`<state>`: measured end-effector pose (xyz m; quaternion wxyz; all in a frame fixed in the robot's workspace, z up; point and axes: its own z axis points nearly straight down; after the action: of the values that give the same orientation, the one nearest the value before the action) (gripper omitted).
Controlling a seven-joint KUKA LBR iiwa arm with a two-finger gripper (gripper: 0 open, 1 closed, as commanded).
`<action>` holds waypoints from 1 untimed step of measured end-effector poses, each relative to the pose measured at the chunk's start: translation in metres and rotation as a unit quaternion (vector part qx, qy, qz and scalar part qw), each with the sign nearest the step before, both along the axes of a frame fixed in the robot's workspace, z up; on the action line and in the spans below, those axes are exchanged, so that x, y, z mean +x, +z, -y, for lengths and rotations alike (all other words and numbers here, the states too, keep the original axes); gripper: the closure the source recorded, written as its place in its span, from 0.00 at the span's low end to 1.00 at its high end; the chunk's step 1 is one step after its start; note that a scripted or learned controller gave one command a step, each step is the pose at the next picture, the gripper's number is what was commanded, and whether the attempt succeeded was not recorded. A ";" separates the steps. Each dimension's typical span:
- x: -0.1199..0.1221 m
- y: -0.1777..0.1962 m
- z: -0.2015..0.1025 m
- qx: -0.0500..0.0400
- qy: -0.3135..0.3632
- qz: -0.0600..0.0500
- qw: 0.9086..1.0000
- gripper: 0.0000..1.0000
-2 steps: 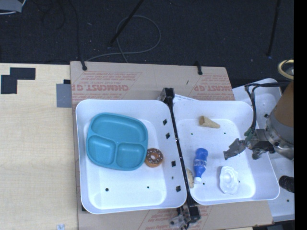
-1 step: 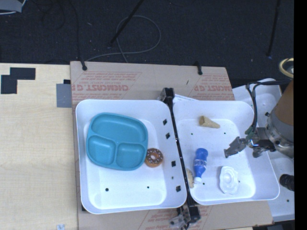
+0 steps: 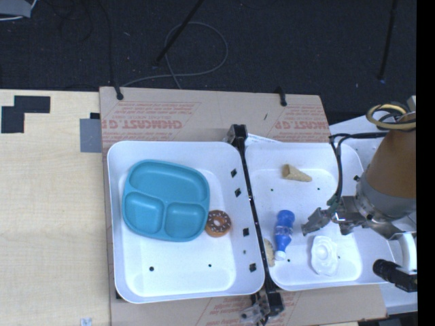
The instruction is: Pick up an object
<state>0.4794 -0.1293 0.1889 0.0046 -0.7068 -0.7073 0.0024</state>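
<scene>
My gripper (image 3: 329, 226) hangs over the right bin (image 3: 346, 277), reaching in from the right on the grey arm (image 3: 394, 172). Its two dark fingers stand apart, open, with nothing between them. Just below it lies a white crumpled object (image 3: 324, 255). To its left, a blue bottle with a white cap (image 3: 283, 231) lies on the bin floor. A tan wedge (image 3: 296, 174) rests toward the back of the same bin. A small tan piece (image 3: 269, 251) sits against the divider.
The left bin (image 3: 177, 277) holds a blue sectioned plate (image 3: 165, 199) and a chocolate donut (image 3: 218, 223) at its right side. A black divider (image 3: 248, 202) runs between the bins. Cardboard (image 3: 204, 117) lies under both bins.
</scene>
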 end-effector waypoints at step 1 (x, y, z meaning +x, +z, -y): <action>0.001 -0.045 -0.005 0.000 0.000 0.001 1.000 0.00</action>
<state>0.4806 -0.1240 0.1443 0.0040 -0.7072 -0.7070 0.0019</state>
